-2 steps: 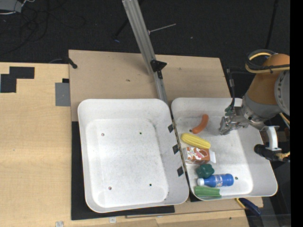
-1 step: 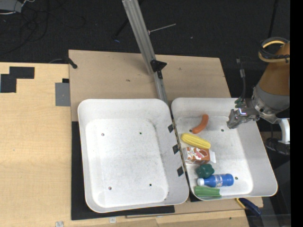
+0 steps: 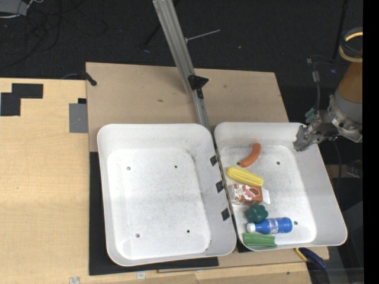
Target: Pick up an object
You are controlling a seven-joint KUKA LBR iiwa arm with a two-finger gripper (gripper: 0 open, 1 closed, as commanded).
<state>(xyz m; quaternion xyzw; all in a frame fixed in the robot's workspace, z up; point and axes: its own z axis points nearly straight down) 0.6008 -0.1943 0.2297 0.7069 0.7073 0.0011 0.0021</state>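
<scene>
Objects lie clustered along the right bin's left side: a sausage, corn cob, snack packet, dark green piece, blue bottle and green pod. Over that bin's upper right corner hovers the gripper; whether it is clenched or released, I cannot tell.

no legible text, labels or numbers
</scene>
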